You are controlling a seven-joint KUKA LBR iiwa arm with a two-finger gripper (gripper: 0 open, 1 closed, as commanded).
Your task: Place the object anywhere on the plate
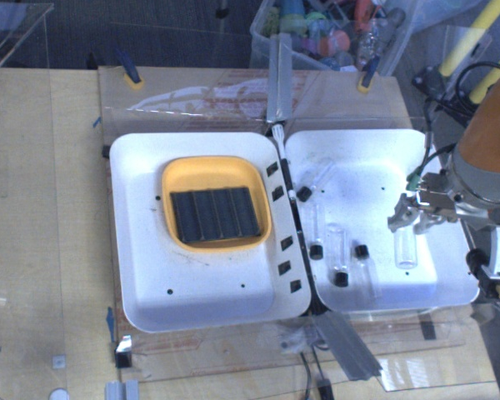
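— Where's the gripper [410, 217] now?

— I see it over the right bin [375, 144], close to that bin's right edge, the grey arm [483, 152] coming in behind it. Whether it is parted or closed, I cannot tell, nor whether it has hold of anything.

— And the object?

— A dark ridged block [215, 215] lies flat on the yellow plate [215, 173], which sits in the left bin [142, 223] toward its upper middle. Several clear tubes with black caps [340, 261] lie in the right bin, near its lower left corner.
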